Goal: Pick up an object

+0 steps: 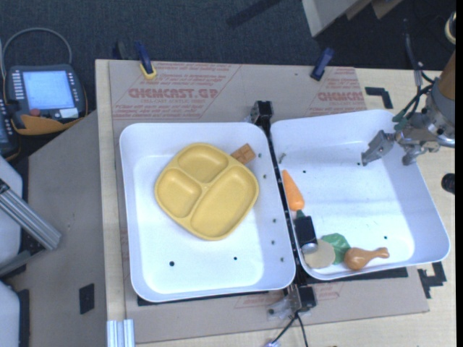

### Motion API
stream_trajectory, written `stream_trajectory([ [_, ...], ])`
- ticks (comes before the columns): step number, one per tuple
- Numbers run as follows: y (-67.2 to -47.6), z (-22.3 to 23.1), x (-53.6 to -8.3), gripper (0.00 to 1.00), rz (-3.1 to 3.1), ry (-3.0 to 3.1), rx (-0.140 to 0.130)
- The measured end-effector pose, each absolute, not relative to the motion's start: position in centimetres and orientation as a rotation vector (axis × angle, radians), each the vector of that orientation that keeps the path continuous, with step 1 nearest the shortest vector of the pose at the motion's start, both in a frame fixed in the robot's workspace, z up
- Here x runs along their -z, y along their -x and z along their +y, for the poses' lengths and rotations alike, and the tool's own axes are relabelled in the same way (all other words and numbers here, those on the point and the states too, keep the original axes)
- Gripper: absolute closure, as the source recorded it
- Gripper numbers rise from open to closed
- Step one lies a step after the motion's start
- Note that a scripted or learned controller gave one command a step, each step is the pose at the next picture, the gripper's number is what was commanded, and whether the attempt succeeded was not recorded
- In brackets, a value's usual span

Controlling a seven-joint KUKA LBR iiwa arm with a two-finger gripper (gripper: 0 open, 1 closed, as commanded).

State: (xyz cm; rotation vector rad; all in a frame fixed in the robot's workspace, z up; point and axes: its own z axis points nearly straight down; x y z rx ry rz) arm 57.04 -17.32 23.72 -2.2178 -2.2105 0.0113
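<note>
My gripper (394,151) hangs open over the far right side of the right bin (362,194), with nothing between its two fingers. An orange carrot (292,191) lies along the right bin's left wall. Below it sit a black block (305,230), a tan round piece (319,255), a green item (337,243) and a brown drumstick (364,256), clustered at the bin's near left corner. All of these lie well to the left of and nearer than the gripper.
The left bin (202,266) holds a yellow divided plate (207,190) and a small brown block (243,153) at the plate's far right edge. A black clamp (262,111) sits where the two bins meet at the back.
</note>
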Motion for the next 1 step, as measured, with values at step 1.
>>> stream_trajectory([
  [1,-57.31,-17.27,-24.42,0.00,-2.222,2.222,0.000],
])
